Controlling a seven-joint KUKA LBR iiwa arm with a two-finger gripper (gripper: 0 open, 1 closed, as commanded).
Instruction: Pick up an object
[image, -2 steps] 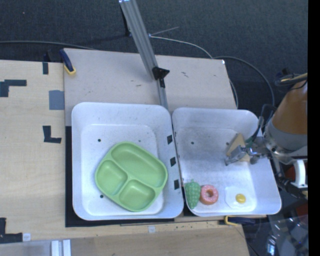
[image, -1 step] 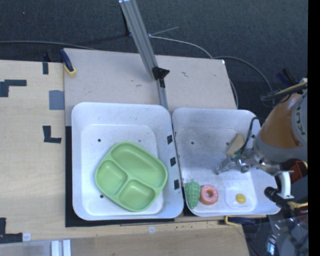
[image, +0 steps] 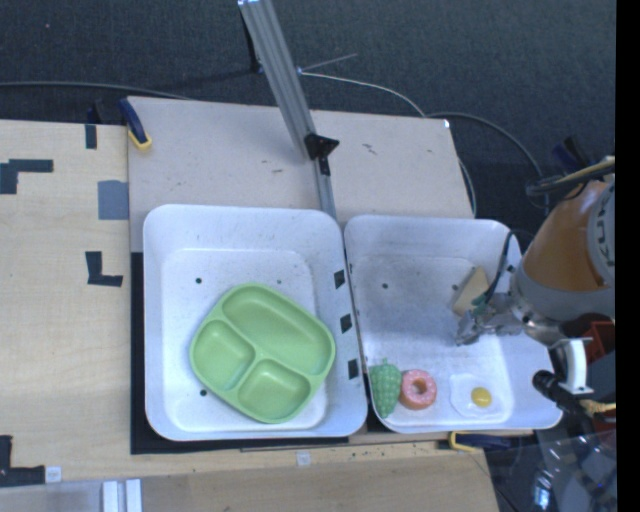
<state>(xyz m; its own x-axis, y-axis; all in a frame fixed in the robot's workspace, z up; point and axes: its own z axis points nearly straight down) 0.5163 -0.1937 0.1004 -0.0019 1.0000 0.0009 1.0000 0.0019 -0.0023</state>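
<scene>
Two white bins, one green tray, three small food toys and one arm reaching in.

The surface (image: 60, 300) carries two bins side by side. The left bin (image: 170, 240) holds one green divided tray (image: 262, 352). The right bin (image: 420, 250) has three small things lined up along its near edge: one green leafy toy (image: 385, 388) touching one pink donut (image: 418, 389), then one fried egg (image: 479, 397) a bit apart. The arm (image: 570, 255) comes in from the right, with its jaws (image: 472, 322) low over the right bin, well above the toys. Honestly can't tell if they're open or closed.
</scene>
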